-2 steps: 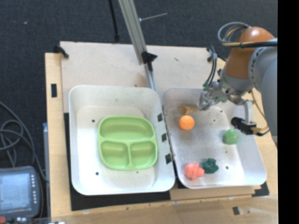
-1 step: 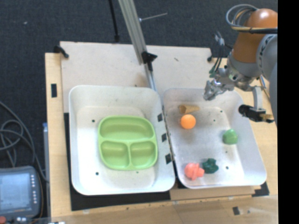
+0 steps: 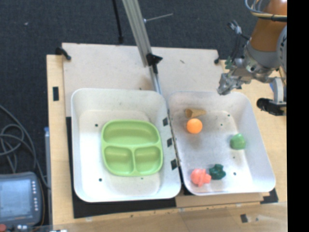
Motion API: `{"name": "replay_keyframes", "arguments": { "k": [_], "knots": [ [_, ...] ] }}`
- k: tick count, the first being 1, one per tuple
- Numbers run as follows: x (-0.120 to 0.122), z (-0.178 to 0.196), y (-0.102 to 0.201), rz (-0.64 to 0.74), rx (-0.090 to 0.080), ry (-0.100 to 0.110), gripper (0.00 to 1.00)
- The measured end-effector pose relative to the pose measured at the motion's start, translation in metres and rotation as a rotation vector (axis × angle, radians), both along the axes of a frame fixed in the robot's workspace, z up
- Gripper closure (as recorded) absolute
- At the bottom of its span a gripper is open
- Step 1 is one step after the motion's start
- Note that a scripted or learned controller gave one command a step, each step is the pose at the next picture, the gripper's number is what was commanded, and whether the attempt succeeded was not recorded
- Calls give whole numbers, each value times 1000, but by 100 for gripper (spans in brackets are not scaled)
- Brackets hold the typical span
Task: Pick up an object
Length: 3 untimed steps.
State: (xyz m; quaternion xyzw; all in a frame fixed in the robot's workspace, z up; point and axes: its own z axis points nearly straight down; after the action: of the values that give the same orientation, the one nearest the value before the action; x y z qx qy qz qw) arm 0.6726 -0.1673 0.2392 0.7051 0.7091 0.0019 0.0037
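The right bin holds several small toys: an orange ball, a tan cone-shaped piece just behind it, a green round piece near the right wall, a pink toy and a dark green toy side by side at the front. My gripper hangs above the bin's back rim, right of the tan piece and well apart from every toy. Nothing shows between its fingers.
The left bin holds a light green divided plate. A slanted metal pole rises from between the bins at the back. A monitor and cables lie off the bench at the lower left.
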Motion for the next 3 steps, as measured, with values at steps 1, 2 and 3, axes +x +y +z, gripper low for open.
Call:
{"name": "replay_keyframes", "arguments": {
  "k": [1,2,3],
  "knots": [
    [-31,6,51,0,3,8,100],
    [-60,6,88,0,3,8,100],
    [-91,9,131,1,4,8,100]
  ]
}}
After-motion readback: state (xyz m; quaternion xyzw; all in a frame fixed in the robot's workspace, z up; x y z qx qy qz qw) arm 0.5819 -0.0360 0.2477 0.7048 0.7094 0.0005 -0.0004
